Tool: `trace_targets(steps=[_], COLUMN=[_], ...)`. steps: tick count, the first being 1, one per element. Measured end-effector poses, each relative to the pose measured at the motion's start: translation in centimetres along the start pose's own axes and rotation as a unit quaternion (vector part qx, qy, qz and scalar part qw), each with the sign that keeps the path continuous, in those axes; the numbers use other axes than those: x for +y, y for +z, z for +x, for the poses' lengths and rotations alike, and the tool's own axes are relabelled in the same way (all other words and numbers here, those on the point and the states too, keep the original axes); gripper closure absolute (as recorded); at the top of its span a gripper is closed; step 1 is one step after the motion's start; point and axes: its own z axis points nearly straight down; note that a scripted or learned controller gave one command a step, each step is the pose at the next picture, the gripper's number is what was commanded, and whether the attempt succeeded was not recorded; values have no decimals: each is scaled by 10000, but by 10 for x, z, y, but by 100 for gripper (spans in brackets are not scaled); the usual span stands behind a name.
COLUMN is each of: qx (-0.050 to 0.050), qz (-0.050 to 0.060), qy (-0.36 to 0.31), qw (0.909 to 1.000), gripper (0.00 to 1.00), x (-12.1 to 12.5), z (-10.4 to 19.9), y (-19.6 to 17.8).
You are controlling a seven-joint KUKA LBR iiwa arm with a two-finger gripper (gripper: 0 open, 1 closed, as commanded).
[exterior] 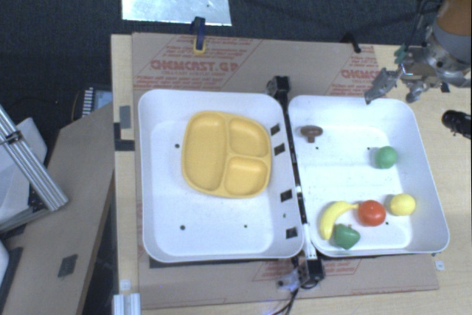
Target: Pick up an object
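Cardboard sheet under bins reads "CHEMCAST GP" in red. Gripper over the right bin's far edge, fingers spread, holding nothing.

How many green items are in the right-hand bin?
2. One green ball sits alone toward the bin's right side; one green pepper-like piece lies near the front edge, touching the banana and beside the red tomato. None appear hidden.

bench with cardboard sheet, two white bins side by side on top
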Motion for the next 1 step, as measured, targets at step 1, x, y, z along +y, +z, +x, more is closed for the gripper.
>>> trace_targets(steps=[1], qx=[4], qz=[17], qy=[12], qw=[10000], gripper=[0], x=[-10], z=[1], y=[52])
